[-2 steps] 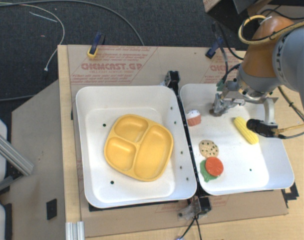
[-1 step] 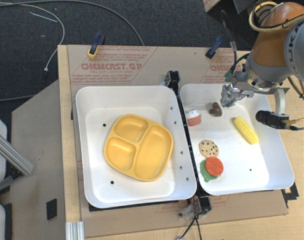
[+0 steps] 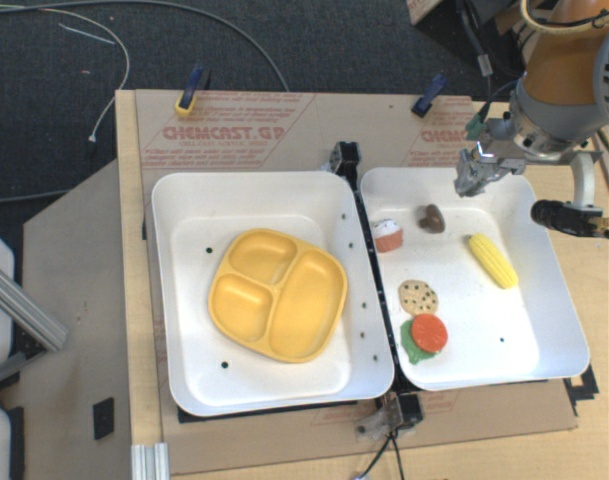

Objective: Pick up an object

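The gripper (image 3: pixel 476 180), fingers' spread impossible to tell, hovered at the right bin's (image 3: pixel 544 353) twelve o'clock; small, rounded toys risked slipping free.

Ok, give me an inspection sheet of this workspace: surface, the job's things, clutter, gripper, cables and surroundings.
Surface: bench with cardboard sheet, bearing left bin and right bin.
Job's things: right bin holds corn cob, brown lump, cookie, tomato, small red-and-white piece.
Clutter: yellow divided plate in left bin.
Gripper: gripper above right bin's far edge, nothing seen between fingers.
Cables: pale cable on dark floor.
Surroundings: two blue clamps at bench's far edge.
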Tool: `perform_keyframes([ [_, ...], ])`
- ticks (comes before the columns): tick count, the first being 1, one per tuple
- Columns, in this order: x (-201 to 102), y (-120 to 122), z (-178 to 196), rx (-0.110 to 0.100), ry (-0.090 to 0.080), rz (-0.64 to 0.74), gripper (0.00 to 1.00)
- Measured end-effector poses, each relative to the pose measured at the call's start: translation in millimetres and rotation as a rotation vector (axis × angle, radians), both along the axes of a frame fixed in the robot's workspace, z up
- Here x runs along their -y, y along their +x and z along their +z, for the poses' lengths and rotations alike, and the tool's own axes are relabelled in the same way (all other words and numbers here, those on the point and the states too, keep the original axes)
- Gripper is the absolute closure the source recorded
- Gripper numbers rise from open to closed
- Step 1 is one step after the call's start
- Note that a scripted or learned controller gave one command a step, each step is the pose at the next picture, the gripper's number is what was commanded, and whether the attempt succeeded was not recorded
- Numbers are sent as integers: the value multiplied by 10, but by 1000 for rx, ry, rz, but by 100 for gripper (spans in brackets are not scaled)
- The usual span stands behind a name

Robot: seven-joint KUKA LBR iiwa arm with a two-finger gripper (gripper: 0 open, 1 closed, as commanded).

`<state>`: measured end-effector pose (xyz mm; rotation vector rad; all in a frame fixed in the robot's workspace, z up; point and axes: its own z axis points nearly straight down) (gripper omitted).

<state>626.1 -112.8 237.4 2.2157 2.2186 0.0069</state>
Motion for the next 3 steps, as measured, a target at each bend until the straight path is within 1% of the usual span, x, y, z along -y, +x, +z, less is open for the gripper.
perform_keyframes([
  [1, -541, -205, -84, -11, 4, 4, 100],
  [2, -1031, -322, 10, -10, 5, 5, 100],
  [3, -1609, -475, 67, -10, 5, 6, 100],
])
